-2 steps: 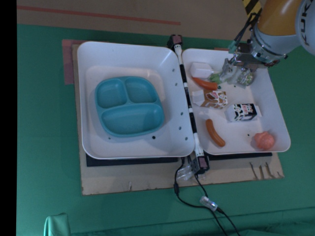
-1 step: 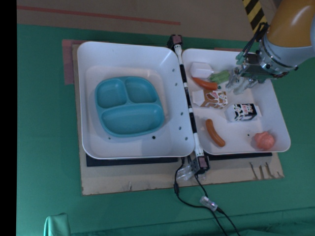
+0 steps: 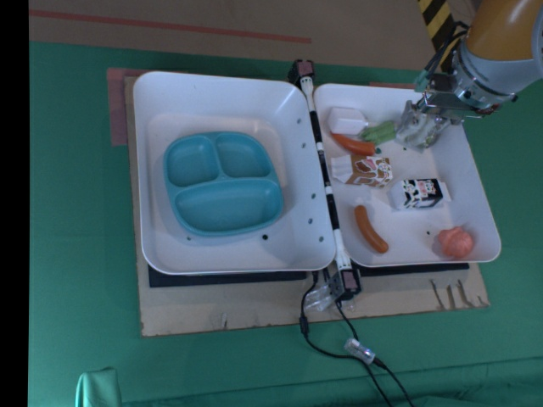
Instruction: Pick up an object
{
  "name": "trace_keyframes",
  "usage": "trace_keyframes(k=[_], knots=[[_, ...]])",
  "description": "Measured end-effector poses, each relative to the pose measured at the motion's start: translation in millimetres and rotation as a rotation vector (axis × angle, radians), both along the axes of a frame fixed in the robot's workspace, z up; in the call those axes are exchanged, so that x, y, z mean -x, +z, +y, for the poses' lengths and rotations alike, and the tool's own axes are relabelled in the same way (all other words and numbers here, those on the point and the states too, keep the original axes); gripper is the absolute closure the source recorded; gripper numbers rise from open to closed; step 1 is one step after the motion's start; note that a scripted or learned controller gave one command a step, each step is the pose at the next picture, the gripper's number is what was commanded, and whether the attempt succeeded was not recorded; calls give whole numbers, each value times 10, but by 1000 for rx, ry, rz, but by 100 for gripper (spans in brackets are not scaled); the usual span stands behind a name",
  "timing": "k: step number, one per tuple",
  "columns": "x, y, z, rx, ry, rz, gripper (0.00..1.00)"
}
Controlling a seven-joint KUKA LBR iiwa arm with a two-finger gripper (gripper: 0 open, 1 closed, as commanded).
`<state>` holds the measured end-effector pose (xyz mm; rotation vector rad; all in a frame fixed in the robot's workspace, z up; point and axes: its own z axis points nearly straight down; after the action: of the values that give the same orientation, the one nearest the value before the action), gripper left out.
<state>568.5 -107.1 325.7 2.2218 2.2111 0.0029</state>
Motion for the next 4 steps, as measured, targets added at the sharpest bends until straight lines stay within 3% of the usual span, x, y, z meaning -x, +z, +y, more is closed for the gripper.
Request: trace_keyframes(k=[1,2,3,4], knots=[[-175,24,-571,1,0,0,100],[-349,116,-798,1,0,0,100],[-464,136,-805,1,1,0,100],[-305,182,-801,0,1,2,100]])
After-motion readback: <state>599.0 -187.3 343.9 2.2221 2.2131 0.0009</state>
